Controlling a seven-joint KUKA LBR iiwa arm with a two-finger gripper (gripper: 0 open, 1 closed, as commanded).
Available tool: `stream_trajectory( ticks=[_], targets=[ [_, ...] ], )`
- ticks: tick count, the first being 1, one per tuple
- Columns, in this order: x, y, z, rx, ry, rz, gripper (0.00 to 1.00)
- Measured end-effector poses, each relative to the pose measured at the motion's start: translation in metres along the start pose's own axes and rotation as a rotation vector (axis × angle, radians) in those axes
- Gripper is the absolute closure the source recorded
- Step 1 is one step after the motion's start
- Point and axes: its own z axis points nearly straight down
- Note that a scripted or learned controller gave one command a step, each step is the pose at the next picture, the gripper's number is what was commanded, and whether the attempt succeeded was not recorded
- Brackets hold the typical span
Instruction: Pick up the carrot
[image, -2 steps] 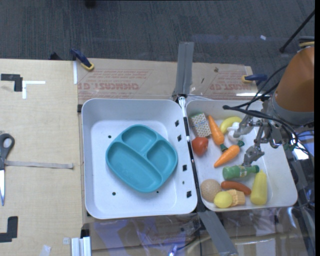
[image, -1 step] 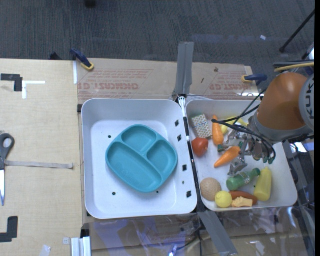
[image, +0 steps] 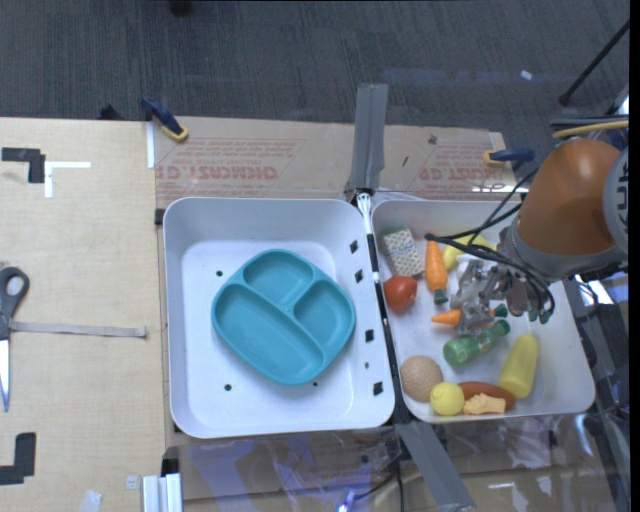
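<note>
1. Camera view looks down on two white bins side by side on the counter.
2. Left bin (image: 180, 330) holds a blue divided plate (image: 284, 315) near its middle.
3. Right bin (image: 575, 385) holds the carrot (image: 435, 265), lying near the far left corner, just beside a tomato (image: 400, 292).
4. Pincer (image: 482, 300) hangs over the middle of the right bin, close to the carrot; how wide it stands cannot be told.
5. Green bottle (image: 473, 343), yellow bottle (image: 519, 364) and lemon (image: 447, 399) lie toward the near edge.

Robotics lab: arm (image: 570, 200), taped bench (image: 80, 300), toy-food bins (image: 180, 300).
</note>
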Motion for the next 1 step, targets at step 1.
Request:
stream_trajectory(
  ticks=[1],
  targets=[
    [0.0324, 0.0456, -0.0894, 0.001, 0.006, 0.510, 1.00]
  ],
)
